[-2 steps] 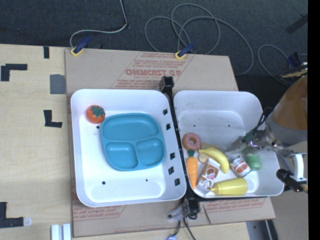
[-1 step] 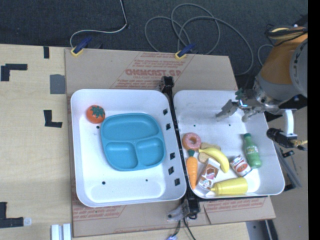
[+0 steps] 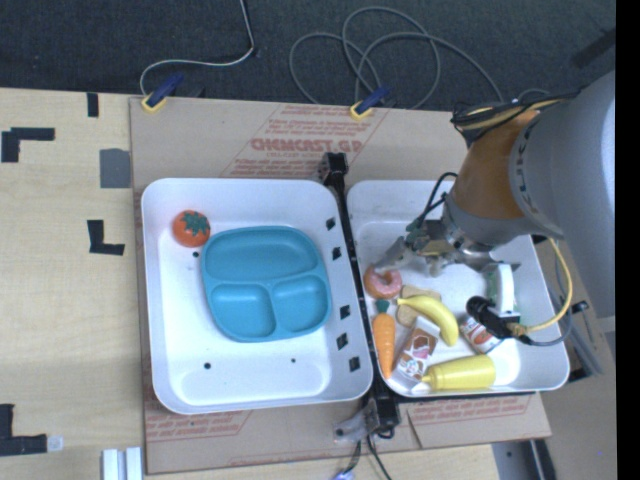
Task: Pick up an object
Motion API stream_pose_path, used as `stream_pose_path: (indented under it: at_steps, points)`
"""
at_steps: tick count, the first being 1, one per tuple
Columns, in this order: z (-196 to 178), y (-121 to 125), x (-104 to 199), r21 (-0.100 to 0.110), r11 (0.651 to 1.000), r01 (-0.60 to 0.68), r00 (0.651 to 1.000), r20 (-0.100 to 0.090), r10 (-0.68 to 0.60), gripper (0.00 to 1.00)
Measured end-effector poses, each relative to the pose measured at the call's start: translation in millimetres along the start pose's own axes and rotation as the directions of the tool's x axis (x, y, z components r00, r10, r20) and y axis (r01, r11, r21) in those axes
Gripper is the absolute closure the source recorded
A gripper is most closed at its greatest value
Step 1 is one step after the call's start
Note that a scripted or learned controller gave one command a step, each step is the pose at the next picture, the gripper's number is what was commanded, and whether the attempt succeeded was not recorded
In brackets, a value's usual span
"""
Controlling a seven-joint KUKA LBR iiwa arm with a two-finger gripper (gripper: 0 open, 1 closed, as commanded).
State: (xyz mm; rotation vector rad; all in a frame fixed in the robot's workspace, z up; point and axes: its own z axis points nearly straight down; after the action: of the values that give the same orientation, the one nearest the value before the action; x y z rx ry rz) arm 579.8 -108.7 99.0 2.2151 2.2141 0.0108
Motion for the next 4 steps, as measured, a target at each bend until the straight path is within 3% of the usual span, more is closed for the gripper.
stream_pose_path:
  at_steps: [1,2,3,4]
  points:
    - [-96,90,-57,0.009,1.000,0.002,1.000,0.001,-0.002,0.00]
    - [-33,22,-97,0.017,1.000,-0.001,1.000,-0.002,0.001,0.00]
    - [11,-12,-103,0.006,1.000,0.006,1.000,-0.009,-0.006,0.00]
    - [-131,-59,-116,0.012,1.000,0.000,1.000,-0.001,0.000,0.00]
